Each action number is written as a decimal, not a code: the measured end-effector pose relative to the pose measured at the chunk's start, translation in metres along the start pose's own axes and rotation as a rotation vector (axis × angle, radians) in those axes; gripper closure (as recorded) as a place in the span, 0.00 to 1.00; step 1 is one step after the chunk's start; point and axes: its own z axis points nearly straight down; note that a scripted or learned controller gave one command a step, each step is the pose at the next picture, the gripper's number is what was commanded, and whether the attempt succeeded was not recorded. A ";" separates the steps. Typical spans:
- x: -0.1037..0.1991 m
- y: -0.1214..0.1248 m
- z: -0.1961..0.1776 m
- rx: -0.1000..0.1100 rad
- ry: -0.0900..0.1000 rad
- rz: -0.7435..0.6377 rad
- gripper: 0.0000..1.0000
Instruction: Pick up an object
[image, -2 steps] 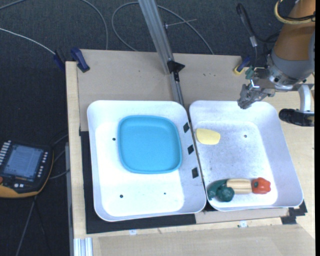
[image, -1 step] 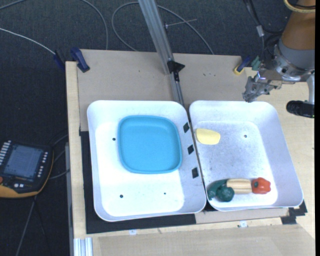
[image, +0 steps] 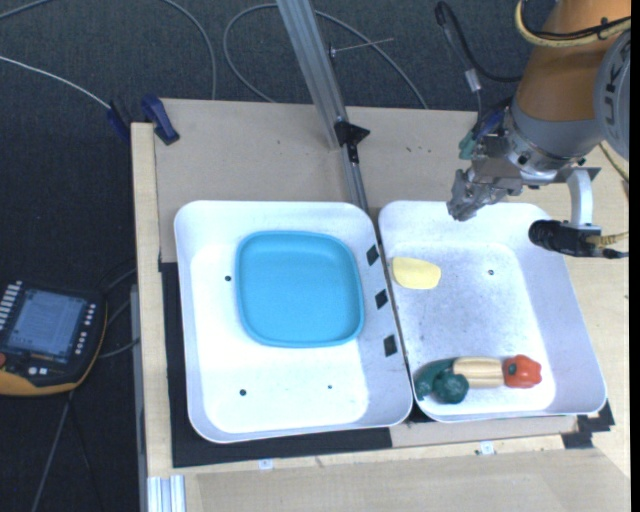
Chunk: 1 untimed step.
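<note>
fingers of the gripper (image: 466, 205) point down over the far edge of the right bin (image: 560, 300), and from this slanted view i cannot tell if they are spread or pressed together; nothing is seen between them. below and to the left of the gripper, a pale yellow object (image: 415, 273) lies on the floor of the right bin, near its left wall and apart from the gripper. at the near side of the same bin three things lie in a row, touching or almost touching: a dark green object (image: 442, 384) on the left, a tan cylinder (image: 479, 372) in the middle, and a red object (image: 521, 371) on the right. the left bin (image: 200, 330) holds a blue square plate (image: 300, 288), flat in its far half. the grey arm with its orange band (image: 560, 75) comes in from the far right.
</note>
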 end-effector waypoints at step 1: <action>0.055 -0.012 -0.005 -0.001 0.000 -0.001 1.00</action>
